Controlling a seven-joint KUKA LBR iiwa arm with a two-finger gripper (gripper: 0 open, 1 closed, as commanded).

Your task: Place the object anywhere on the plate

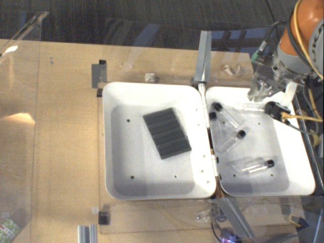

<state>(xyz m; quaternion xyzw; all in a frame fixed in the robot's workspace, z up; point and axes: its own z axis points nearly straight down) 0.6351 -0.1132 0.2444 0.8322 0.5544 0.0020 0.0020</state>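
The bench [55, 151] is pale wood, and its near edge has a lot of bare room on the left side. A small black block [104, 217] sits near the front corner of the left bin.

The left bin [114, 186] is white and shallow. A dark grey ribbed plate [167, 133] lies flat in it, turned at a slant, a bit toward the far right part of the floor. There is open white floor all around the plate, most of it on the near and left sides.

The right bin [304, 186] touches the left bin along one edge. Clear tubes with black caps lie on its floor. The nearest tube [255, 165] lies close to the front. Another tube [232, 138] lies in the middle, tilted. A third tube [225, 115] lies farther back, near the shared edge. The near right part of this floor is open.

At the far right corner of the right bin is the hand [260, 91], hanging over the back rim. I cannot tell how the hand is set. Above it is the orange band [306, 19] of the arm.
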